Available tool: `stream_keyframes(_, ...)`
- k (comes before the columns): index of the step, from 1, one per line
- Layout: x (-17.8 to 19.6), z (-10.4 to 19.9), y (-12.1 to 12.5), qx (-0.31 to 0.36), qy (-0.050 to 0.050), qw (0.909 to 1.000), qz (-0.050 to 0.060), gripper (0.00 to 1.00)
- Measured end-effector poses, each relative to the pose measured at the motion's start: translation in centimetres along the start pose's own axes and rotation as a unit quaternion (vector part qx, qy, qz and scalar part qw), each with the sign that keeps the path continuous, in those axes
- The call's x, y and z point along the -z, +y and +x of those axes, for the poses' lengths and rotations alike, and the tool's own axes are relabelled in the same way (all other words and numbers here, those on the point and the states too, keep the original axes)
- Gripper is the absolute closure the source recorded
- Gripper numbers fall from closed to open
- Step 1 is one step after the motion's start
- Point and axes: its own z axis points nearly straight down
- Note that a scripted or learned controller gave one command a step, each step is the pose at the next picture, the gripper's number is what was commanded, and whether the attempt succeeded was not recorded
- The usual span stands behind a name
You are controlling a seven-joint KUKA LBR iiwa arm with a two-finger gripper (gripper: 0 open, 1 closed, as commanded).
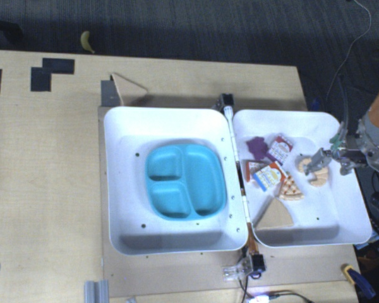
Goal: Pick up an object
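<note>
Camera view shows two white bins: the left bin (123, 169) bears one blue three-compartment tray (186, 180); the right bin (347, 216) holds a cluster of small items, among them a purple piece (257, 146), a pizza-slice toy (290, 190) and tan pastry pieces (317, 171). At the cluster's three o'clock, the gripper (328, 156) hovers, fingers spread, over the pastry.

Light wooden surface (44, 169) under my reach, black tape patches (50, 72) at left. Dark carpet floor (177, 17) beyond, yellow scrap (86, 41) lying there.
</note>
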Motion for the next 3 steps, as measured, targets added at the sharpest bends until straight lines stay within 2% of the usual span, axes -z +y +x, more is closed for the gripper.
stream_keyframes(1, -12.8, -1.7, 2.3, -0.002, -0.002, 1.0000, -0.006, 0.00)
stream_keyframes(2, -11.7, -1.5, 2.5, -0.001, 0.000, 1.0000, -0.007, 1.00)
stream_keyframes(3, -11.7, -1.5, 2.5, -0.001, 0.000, 1.0000, -0.006, 0.00)
